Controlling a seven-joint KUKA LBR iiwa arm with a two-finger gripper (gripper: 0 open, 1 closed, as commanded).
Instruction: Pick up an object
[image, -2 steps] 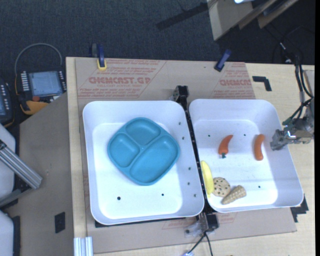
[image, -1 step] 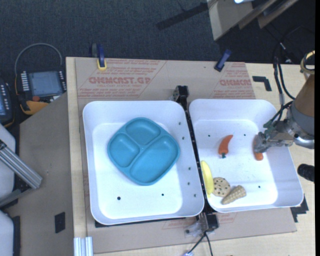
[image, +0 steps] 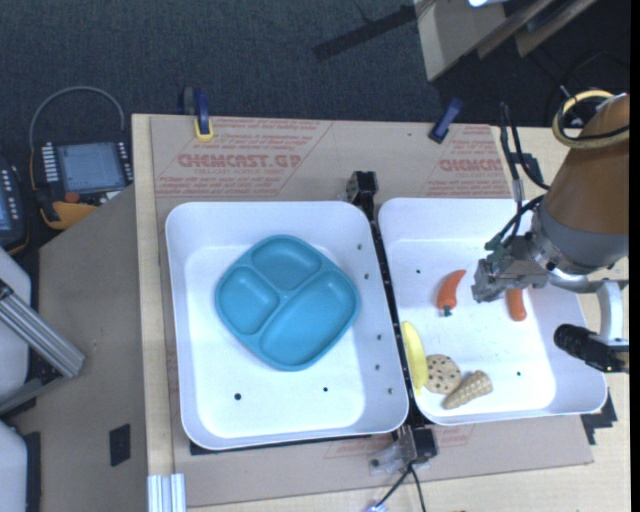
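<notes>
In the right white bin (image: 560, 225), two small orange-red sausage-shaped toys lie near the middle. One orange-red sausage-shaped toy (image: 451, 288) rests left of the gripper (image: 497, 283), tilted, with its upper end toward the bin's far edge. The second orange-red sausage-shaped toy (image: 517, 305) lies just beside the gripper on its near side, partly overlapped by the grey metal head. Whether the pincer is wide, narrow or closed on anything cannot be told, since the head hides it from above.

Along the bin's left wall lies a yellow banana-shaped toy (image: 414, 353), lengthwise against the wall. Touching it toward the near edge sits a round tan cookie with dark specks (image: 443, 371), and beside that, close to the near edge, a tan ridged cone-shaped toy (image: 468, 389) lies on its side.

The grey arm with the orange band (image: 593, 185) reaches in over the bin's right edge.

The left white bin (image: 200, 240) holds a blue plastic plate with three compartments (image: 287, 301), set near its centre. Both bins rest on a pale board with red lettering (image: 240, 150), clamped at its far edge.
</notes>
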